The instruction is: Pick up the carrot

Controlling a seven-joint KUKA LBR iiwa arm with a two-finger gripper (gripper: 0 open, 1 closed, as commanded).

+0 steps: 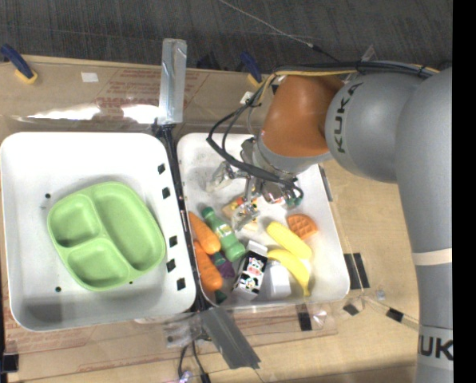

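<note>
Above the right bin (334, 250), a grey arm (382, 126) with an orange band reaches in from the right, and its claw (258, 194) hangs low over the bin's upper middle. Whether the claw is spread or pressed together cannot be told from this angle. An orange carrot (204, 232) lies near the bin's left wall, below and to the left of the claw and apart from it. A second orange piece (208, 271) lies just below it. Beside them sit a green vegetable (224, 238), yellow bananas (290, 250), an orange waffle-like round (302, 225) and a small black-and-white carton (253, 274). On the desk's left side, the left bin (22, 158) holds a green divided plate (105, 234).
</note>
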